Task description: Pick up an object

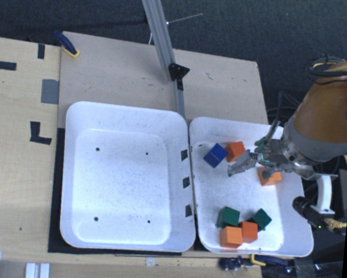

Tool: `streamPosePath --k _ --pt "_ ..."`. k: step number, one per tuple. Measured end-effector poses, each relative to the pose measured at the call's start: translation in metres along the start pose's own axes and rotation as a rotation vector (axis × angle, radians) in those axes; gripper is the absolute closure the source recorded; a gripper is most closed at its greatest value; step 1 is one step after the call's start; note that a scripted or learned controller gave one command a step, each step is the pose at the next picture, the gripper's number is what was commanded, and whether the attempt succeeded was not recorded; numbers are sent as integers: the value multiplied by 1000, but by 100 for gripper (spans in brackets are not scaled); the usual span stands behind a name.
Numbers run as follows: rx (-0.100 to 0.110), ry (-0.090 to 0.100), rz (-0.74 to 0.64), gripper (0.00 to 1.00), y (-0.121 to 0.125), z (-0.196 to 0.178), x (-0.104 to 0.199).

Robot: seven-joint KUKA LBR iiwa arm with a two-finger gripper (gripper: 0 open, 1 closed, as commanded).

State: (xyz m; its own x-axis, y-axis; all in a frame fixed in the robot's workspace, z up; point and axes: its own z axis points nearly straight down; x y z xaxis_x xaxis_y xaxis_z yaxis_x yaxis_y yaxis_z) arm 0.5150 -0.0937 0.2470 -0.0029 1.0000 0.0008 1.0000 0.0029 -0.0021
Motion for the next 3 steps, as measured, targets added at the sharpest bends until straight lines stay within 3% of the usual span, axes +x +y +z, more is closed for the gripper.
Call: streamPosePath --k 1,3 --pt "0 0 1 0 0 0 0" --pt "7 0 2 0 -13 123 4"
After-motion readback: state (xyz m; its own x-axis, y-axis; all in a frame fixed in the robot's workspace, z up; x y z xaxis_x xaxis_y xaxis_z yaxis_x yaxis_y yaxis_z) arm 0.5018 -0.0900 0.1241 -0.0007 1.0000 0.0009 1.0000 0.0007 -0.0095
